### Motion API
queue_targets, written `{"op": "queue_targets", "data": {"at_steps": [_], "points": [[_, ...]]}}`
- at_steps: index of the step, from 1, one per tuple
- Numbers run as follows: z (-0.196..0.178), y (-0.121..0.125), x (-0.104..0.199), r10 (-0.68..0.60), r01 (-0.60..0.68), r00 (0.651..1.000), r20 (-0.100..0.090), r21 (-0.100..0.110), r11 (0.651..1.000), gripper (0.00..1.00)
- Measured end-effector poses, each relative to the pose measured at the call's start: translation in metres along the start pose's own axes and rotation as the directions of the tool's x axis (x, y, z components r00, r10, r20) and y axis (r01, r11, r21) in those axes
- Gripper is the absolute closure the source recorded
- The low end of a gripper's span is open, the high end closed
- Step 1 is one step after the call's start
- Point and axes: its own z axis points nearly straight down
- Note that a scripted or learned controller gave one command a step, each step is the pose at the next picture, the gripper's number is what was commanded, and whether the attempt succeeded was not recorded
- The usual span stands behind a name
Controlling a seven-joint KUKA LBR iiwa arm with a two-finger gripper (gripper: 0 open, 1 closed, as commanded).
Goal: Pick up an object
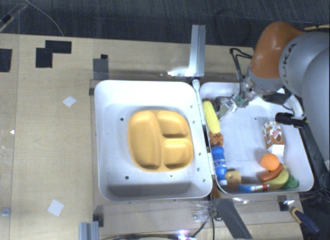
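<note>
The right bin [242,136] holds several small objects. A yellow corn cob [210,116] lies along its left wall, with a small brown piece [216,139] and a blue bottle [218,160] below it. An orange ball [269,161], a yellow banana [279,177] and a green item [292,183] sit in the front right corner. A brown and white carton [273,133] lies near the right wall. My gripper [226,107] is low in the bin's back left corner, just right of the corn's top end. Nothing shows in its grasp.
The left bin [108,146] holds a yellow divided tray [159,139]. A tan block [233,177] and a red and blue pen [252,187] lie by the right bin's front wall. The grey arm [304,58] with its orange band [268,48] looms over the right bin's back right.
</note>
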Motion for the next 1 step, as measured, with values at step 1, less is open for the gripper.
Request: {"op": "queue_targets", "data": {"at_steps": [1], "points": [[-0.0013, -0.0517, 0.0421, -0.001, 0.001, 1.0, 0.001, -0.026, 1.0, 0.0]]}}
